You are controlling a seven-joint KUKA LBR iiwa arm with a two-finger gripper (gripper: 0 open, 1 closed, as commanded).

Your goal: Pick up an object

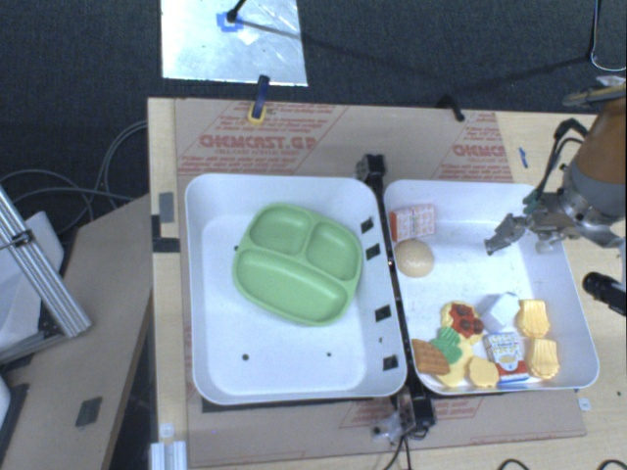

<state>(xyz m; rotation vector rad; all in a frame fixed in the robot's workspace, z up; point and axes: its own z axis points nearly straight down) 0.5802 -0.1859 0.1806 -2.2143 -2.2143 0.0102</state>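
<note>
1. Here, two shallow white plastic bins are seen side by side on the cardboard-covered worktop (323, 130), meeting along a black divider strip.
2. The left white bin (220, 360) is occupied by a pale green plastic divided plate (297, 263) with three compartments, lying slightly tilted near the bin's middle.
3. The right white bin (460, 213) is entered from the right by the grey arm, whose orange band (612, 130) is seen near the frame edge.
4. The metal two-finger pincer (509, 234) is held over the upper right part of the right bin, above bare white floor; its fingers appear parted, and nothing is seen between them.
5. A small red-and-white carton (413, 221) is found in the upper left corner of the right bin, and a round beige ball-like object (414, 258) lies just below it, close to the divider.
6. A cluster of small toy food items (487, 346) is gathered in the lower part of the right bin, well apart from the pincer; yellow, orange, red and green pieces and a white block are made out, touching or overlapping one another.
7. A silvery sheet (233, 27) is seen on the dark floor beyond the worktop, and a yellow-and-blue clamp (260, 101) is fixed at the worktop's far edge.
</note>
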